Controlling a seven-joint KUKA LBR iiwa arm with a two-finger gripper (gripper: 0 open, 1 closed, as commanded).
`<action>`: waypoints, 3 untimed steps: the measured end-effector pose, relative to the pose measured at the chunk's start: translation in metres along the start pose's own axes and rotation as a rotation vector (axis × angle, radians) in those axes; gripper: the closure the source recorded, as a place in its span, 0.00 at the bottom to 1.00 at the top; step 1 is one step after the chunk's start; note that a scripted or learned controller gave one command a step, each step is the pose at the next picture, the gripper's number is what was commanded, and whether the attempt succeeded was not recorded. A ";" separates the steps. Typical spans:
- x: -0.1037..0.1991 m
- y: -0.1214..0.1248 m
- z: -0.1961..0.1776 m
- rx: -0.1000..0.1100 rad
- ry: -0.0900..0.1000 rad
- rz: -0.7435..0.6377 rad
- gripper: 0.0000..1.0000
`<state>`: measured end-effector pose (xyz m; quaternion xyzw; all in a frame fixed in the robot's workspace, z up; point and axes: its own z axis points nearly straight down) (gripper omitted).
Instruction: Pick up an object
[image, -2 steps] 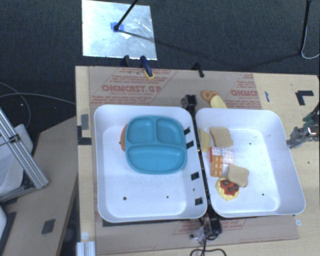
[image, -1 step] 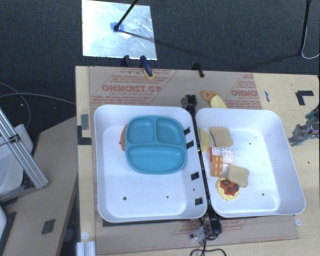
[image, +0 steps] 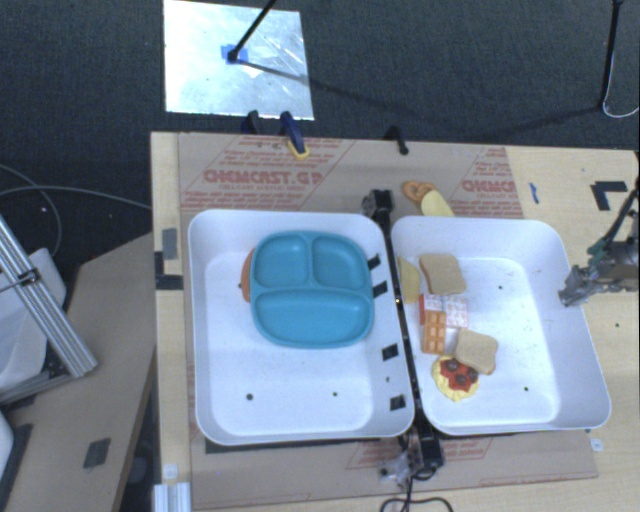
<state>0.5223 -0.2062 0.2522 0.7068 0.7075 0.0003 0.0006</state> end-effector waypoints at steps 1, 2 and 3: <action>0.000 0.000 -0.012 -0.003 -0.002 -0.003 1.00; 0.000 0.001 -0.023 -0.006 -0.003 -0.006 1.00; 0.000 0.002 -0.034 -0.010 -0.004 -0.009 1.00</action>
